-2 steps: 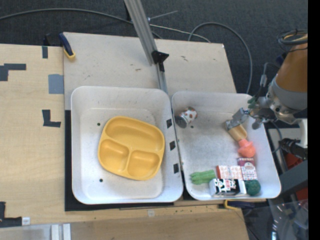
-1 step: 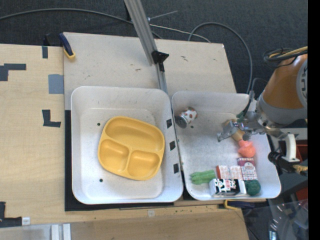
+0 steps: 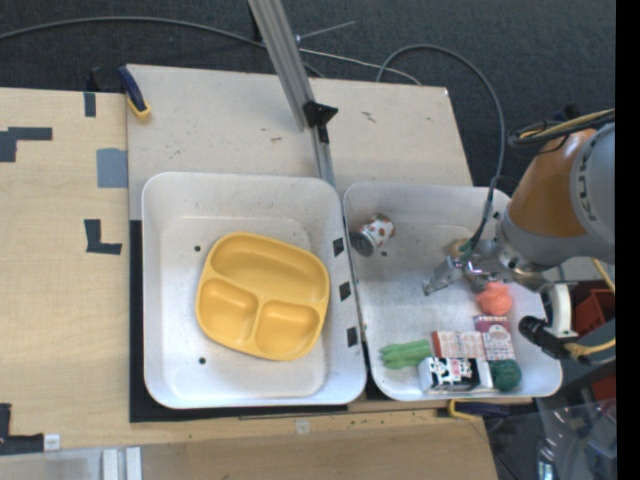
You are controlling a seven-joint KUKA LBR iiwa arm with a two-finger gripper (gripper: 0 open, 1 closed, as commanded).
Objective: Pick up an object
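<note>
This looks like a robotics lab, though the view is narrow: a plywood bench patched with tape at nine o'clock, loose cables on dark carpet at twelve, an aluminium strut, and the grey-and-orange arm at three.

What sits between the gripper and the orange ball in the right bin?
Nothing visible. The gripper hangs over bare floor of the right bin, and the orange ball lies just beside it toward the near edge, with no object between them.
</note>
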